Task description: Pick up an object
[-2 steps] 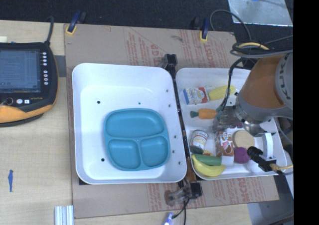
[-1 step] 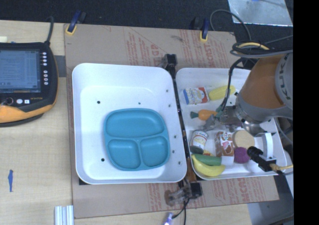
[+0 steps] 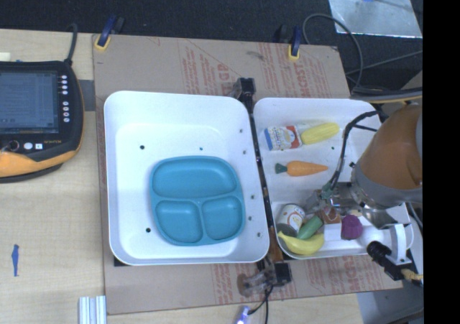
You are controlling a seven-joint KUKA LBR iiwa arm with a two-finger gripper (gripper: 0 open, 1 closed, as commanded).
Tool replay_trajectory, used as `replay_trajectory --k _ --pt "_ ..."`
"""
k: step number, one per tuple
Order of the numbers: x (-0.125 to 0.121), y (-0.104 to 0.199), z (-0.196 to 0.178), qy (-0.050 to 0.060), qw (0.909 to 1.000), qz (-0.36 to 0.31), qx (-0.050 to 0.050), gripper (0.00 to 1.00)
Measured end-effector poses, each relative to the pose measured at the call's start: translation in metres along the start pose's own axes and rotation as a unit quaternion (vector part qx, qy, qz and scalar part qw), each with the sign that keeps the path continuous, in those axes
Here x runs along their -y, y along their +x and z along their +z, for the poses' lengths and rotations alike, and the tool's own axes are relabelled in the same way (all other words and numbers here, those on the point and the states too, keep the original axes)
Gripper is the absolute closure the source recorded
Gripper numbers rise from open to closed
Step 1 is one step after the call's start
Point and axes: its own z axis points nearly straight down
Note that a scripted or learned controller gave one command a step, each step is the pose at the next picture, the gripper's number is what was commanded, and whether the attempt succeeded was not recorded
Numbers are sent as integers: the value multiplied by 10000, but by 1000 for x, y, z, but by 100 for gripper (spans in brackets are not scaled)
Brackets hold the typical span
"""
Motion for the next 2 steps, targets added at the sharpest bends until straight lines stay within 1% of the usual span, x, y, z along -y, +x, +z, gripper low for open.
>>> replay_trajectory --k 1,2 --pt "0 -1 -10 7 10000 -27 6 100" --pt "-96 76 -101 -1 10000 6 -8 100"
